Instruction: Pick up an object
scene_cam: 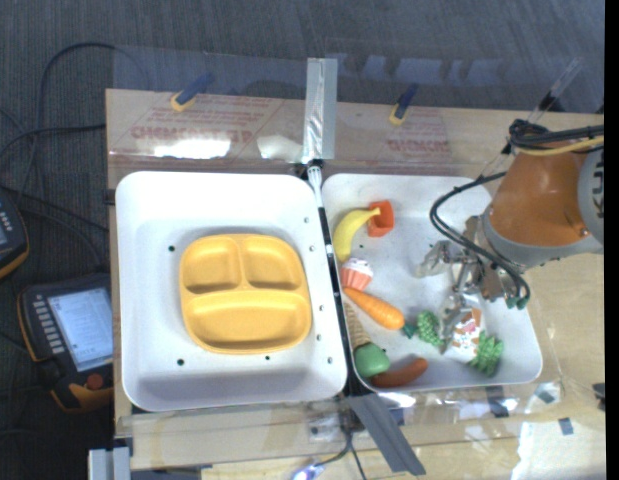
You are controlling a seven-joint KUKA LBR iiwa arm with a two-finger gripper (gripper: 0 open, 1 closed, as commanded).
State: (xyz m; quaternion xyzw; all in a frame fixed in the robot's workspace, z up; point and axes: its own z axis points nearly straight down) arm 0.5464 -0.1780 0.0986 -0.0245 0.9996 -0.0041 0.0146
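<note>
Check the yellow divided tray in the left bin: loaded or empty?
Empty. All three compartments of the yellow tray show bare yellow; the toy food lies in the right bin.

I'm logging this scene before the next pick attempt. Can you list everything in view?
bins: 2, white, side by side on the bench
divided plate: 1, yellow, left bin
banana: 1, yellow, right bin, top left
orange piece: 1, beside the banana
cupcake: 1, pink and white, left edge
carrot: 1, orange, centre-left
green and red piece: 1, bottom left
green toys: 2, bottom right
handheld screens: 2, left of the bench
arm: 1, orange band, over the right bin
gripper: 1, low among the toys
</note>
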